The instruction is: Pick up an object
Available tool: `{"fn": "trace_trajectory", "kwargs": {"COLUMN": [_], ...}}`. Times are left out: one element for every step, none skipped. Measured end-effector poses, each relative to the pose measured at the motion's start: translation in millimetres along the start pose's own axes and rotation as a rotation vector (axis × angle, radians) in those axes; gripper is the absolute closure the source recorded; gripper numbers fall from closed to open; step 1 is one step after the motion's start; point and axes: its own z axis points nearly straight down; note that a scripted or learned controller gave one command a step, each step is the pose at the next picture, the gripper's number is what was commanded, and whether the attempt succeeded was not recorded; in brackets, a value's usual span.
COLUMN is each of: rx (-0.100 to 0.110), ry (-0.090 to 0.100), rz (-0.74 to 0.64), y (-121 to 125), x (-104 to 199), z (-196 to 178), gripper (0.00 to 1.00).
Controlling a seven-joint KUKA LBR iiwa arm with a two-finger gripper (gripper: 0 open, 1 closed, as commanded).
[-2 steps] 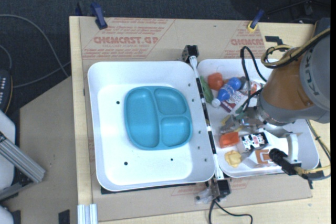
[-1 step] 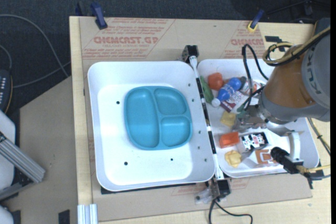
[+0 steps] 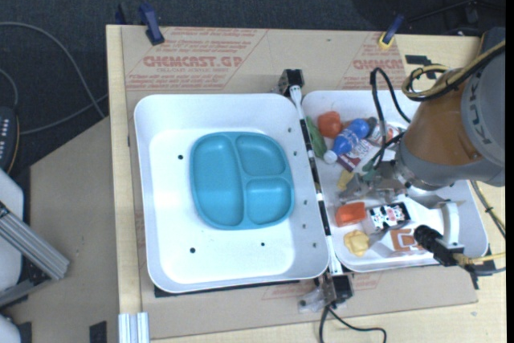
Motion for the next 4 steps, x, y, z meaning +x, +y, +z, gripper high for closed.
{"fn": "trace_trajectory", "kwargs": {"rx": [-0.009,-0.008,-0.008,-0.001], "ry": [-0.003,-0.003,-0.003,-0.001], "rz": [-0.003,-0.002,-0.002,-0.003], "y": [-30.7,-30.9,-30.9,8.8], "x": [4.1,4.3,4.4,7.9], "z": [8.1,-1.2,-1.1,9.6], "gripper": [0.0,1.0,0.0,0.0]}}
